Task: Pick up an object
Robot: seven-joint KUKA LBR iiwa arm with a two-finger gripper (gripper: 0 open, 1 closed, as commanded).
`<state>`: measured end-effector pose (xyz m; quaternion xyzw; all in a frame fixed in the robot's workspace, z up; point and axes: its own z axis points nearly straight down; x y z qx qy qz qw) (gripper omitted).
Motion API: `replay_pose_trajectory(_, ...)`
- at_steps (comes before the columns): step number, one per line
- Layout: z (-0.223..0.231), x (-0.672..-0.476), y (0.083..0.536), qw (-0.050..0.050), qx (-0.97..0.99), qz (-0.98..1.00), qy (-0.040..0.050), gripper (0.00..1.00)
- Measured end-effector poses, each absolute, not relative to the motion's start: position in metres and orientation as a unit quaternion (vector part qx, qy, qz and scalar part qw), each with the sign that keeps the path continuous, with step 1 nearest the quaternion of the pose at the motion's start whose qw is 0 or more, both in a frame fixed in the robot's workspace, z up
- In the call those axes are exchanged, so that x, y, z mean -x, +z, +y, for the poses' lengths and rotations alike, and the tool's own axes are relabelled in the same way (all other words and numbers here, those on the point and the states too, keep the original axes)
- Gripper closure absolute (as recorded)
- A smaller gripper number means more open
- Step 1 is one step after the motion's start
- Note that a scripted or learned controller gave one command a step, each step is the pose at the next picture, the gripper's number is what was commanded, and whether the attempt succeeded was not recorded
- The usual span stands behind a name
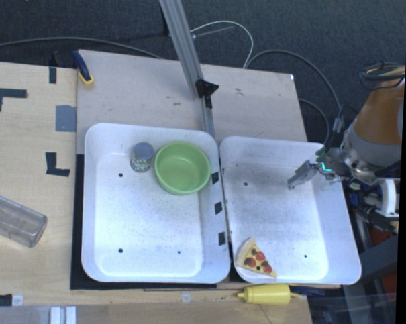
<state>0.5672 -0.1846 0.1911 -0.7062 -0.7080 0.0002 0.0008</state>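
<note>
So the claw [297, 178] sits over the upper right part of the right-hand shallow white bin [334, 227], hanging off the grey arm with the orange band [378, 125] that comes in from the right edge of the frame. I honestly can't tell how the claw is set from this angle; nothing shows between its tips, so I'd call it empty. The closest thing to grab is the flat triangular pizza-slice toy with red dots [255, 257], lying in the lower left corner of that same bin, just beside the wall it shares with the left bin. From the claw it's down and a bit to the left in the frame, well apart. Its long axis runs on a diagonal from upper left to lower right. The other options, the round green plastic bowl [182, 167] and the small grey-lidded jar [142, 157] touching or just beside it, sit in the upper part of the left-hand white bin [98, 254], further off to the left. My guess: the slice is the easy reach, though it's flat and tucked near the wall.
</note>
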Motion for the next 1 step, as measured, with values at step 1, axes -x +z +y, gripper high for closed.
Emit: replay_pose_trajectory(1,-0.1758,-0.5694,0.1424,0.002,0.707,-0.708,0.0019,0.00)
